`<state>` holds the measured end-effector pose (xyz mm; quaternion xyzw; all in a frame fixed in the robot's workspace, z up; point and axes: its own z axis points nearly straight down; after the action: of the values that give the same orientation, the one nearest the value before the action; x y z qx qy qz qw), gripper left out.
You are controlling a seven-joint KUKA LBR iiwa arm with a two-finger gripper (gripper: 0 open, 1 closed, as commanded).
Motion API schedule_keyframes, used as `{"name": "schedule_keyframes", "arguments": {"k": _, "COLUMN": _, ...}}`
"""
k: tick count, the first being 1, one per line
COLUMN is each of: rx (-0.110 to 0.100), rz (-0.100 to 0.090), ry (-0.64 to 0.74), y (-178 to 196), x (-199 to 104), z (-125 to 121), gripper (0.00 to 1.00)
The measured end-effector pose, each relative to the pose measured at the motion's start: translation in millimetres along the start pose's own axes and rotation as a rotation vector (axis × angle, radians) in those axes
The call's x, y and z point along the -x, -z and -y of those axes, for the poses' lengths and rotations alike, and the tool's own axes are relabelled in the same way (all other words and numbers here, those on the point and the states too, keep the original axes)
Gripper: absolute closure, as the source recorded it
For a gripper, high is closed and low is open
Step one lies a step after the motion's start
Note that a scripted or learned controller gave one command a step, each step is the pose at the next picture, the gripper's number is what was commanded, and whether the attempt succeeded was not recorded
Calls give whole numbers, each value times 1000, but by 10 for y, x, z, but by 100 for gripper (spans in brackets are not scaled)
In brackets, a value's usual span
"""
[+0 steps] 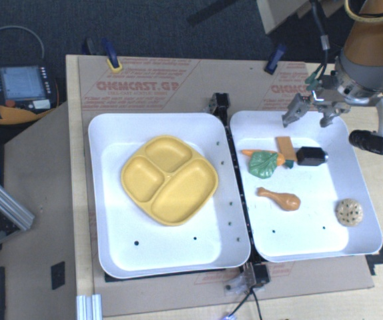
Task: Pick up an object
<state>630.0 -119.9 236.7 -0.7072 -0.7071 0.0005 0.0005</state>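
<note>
Camera view showed our gripper [311, 110] hanging spread and empty above the right bin [365, 199]. Nearest it lay a black block [311, 156], which we judged light, rigid and smooth, best pinched across its short sides.

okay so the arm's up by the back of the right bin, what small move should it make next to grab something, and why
Probably ease the gripper forward and down toward the black block. The open fingers hang above the right bin's far edge with nothing between them, and the block lies nearest, just in front of them, beside the tan strip.
</note>
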Motion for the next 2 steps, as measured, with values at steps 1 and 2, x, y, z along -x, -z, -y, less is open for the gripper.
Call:
{"name": "schedule_keyframes", "arguments": {"k": 1, "rx": -6, "rz": -1, "ry": -1, "y": -615, "x": 50, "z": -33, "gripper": 0}}
{"name": "schedule_keyframes", "arguments": {"k": 2, "rx": -5, "rz": -1, "ry": 1, "y": -1081, "x": 0, "z": -91, "gripper": 0}}
